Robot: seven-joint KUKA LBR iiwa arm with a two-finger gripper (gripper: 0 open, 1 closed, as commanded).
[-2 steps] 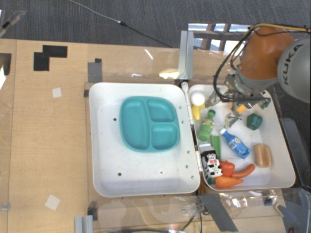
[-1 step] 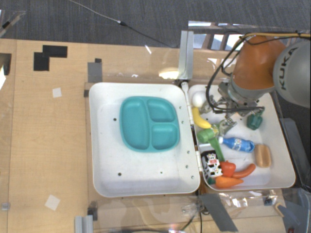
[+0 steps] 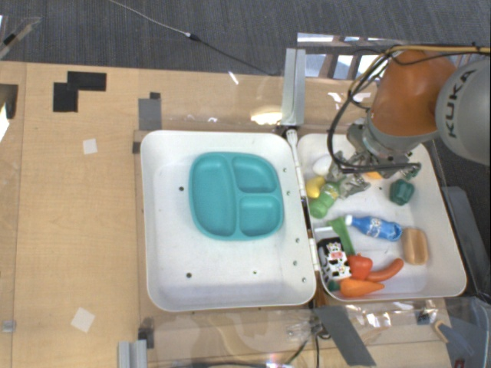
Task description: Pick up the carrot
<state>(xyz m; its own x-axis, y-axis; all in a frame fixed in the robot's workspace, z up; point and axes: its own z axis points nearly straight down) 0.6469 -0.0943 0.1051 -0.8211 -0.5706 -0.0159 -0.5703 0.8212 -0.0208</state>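
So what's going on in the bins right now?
The arm reaches over the right bin, with its gripper low near the yellow and green toys at the bin's left wall. The carrot lies untouched at the near edge, beside a red pepper. The left bin holds a teal divided plate.

A pale wooden bench (image 3: 69, 228) with black markings sits against dark grey carpeted floor (image 3: 192, 6).

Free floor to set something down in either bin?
Left bin: bare strips all around the teal plate, widest below it. Right bin: crowded; carrot, bottle, gripper. One small gap between green block and bottle.
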